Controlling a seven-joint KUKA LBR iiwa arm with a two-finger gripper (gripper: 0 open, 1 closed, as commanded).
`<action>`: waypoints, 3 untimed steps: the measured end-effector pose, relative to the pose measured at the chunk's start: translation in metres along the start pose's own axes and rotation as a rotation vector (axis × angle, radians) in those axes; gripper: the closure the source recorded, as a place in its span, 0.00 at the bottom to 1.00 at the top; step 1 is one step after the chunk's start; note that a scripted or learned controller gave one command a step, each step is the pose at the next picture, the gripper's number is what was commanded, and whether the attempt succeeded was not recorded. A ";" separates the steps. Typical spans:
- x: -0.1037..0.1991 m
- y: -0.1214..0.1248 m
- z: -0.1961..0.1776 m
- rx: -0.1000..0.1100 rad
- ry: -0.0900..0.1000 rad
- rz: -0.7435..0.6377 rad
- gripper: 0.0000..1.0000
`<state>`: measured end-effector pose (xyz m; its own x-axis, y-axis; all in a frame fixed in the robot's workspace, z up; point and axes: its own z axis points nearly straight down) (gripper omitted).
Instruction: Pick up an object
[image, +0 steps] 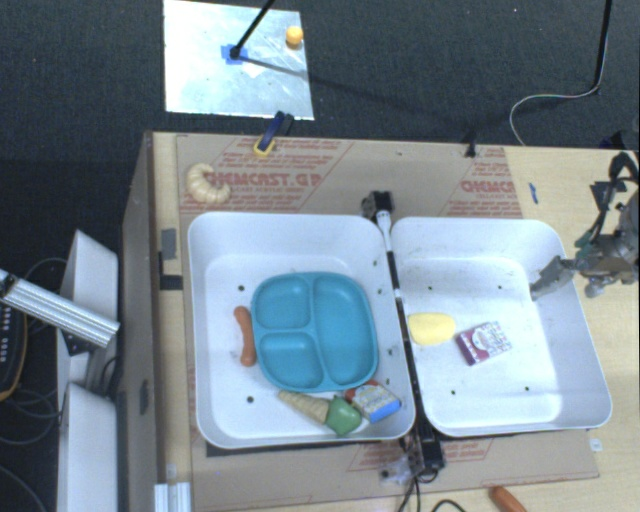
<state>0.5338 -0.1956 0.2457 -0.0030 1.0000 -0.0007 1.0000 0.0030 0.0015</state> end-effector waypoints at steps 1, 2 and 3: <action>0.064 0.033 0.046 0.001 0.002 -0.001 0.00; 0.060 -0.005 0.161 0.000 0.000 0.002 0.00; 0.060 -0.004 0.151 -0.002 0.000 0.001 1.00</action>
